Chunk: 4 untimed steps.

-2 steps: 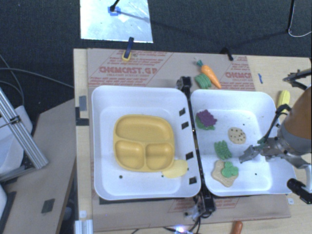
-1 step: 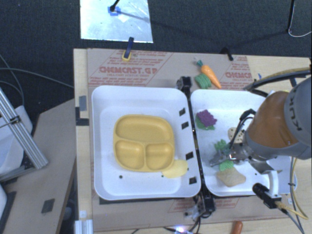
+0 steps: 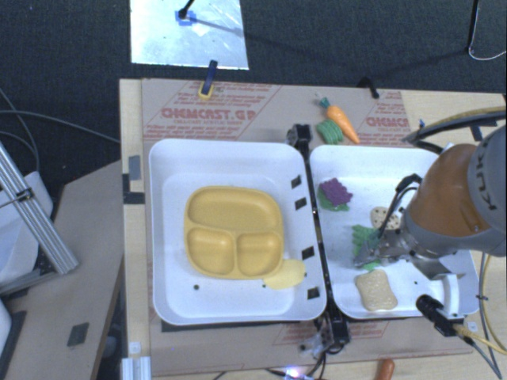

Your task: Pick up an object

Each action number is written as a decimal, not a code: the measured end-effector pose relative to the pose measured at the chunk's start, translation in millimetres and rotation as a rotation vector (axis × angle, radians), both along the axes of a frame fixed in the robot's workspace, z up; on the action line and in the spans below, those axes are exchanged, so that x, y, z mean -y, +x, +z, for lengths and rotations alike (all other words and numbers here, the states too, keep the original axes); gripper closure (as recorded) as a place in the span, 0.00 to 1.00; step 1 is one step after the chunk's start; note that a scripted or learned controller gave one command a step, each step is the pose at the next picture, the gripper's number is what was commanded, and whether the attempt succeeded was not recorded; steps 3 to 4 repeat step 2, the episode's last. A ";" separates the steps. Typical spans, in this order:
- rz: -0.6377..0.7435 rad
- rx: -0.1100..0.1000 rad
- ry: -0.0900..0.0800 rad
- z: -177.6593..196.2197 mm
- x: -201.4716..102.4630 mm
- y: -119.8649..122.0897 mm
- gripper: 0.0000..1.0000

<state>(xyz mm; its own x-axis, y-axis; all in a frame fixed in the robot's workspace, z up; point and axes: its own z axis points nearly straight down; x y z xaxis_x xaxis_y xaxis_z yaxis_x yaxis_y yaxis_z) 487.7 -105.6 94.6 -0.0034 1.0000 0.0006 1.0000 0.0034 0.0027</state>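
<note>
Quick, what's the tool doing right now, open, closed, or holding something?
Tool: down in the right bin at the green toy; whether it is open, closed or holding anything cannot be told.

Both white bins (image 3: 238, 153) looked like smooth plastic with a faint sheen. The yellow divided tray (image 3: 234, 232) appeared as matt moulded plastic. Brown printed cardboard (image 3: 238, 109) lay flat and dull under the bins. The beige slice (image 3: 375, 290) had a rough, speckled surface, and the purple grape cluster (image 3: 335, 192) a bumpy one. The arm's orange band (image 3: 444, 196) was smooth and slightly glossy. The floor carpet (image 3: 63, 46) was dark, coarse cloth, and the silver sheet (image 3: 188, 22) on it shone.
</note>
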 end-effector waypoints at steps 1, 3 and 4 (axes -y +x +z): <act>0.009 0.009 0.001 95.3 -69.8 33.7 1.00; 0.008 0.015 0.003 235.2 -107.3 0.4 1.00; 0.008 0.015 0.003 235.2 -107.3 0.4 1.00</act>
